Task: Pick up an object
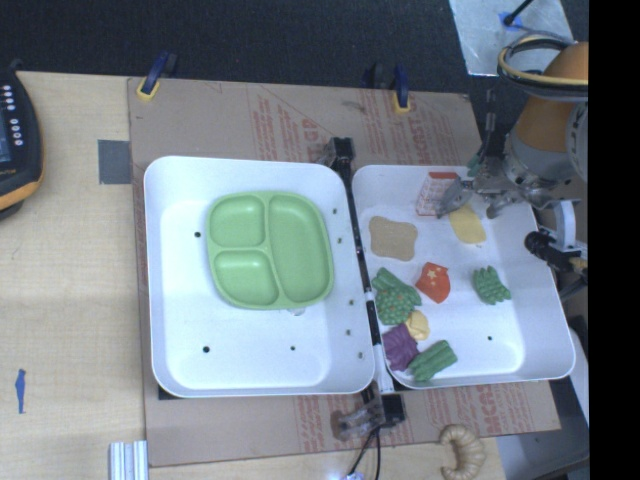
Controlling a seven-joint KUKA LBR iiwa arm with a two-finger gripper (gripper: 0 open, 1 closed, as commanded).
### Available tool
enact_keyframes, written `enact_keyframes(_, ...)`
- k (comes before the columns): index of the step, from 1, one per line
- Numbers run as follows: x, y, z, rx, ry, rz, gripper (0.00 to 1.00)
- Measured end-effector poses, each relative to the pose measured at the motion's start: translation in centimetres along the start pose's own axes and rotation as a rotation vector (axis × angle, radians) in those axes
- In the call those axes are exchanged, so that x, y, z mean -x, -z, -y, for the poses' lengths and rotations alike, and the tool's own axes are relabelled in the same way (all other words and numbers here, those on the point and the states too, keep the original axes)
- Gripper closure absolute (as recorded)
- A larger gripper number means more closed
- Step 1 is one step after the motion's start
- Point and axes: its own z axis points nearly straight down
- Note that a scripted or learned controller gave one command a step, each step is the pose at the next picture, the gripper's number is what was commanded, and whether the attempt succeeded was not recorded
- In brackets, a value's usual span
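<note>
The right bin [540,353] holds several toy foods: a tan bread slice [392,237], a red-and-white carton [436,190], a yellow piece [467,227], a red piece [433,281], a leafy green piece [394,296], a knobbly green piece [490,284], a small yellow piece [417,323], a purple piece [398,346] and a green pod [432,360]. My gripper [478,198] hangs at the bin's far right corner, just above the yellow piece and beside the carton. Its fingers stand open with nothing between them.
A green divided plate [270,248] lies in the left bin [175,358]. A black and orange pendant [14,143] sits at the bench's left edge. A tan curled object [462,451] lies in front of the right bin. Blue clamps [401,86] hold the cardboard's far edge.
</note>
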Motion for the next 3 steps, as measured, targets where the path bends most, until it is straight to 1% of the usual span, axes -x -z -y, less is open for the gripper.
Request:
enact_keyframes(1,1.3,-1.2,0.1,0.0,-0.005,-0.001,0.0)
enact_keyframes(2,1.3,0.0,0.0,0.006,-0.002,0.003,1.0)
enact_keyframes(3,1.2,-1.2,8.0,-0.014,-0.005,-0.006,1.0)
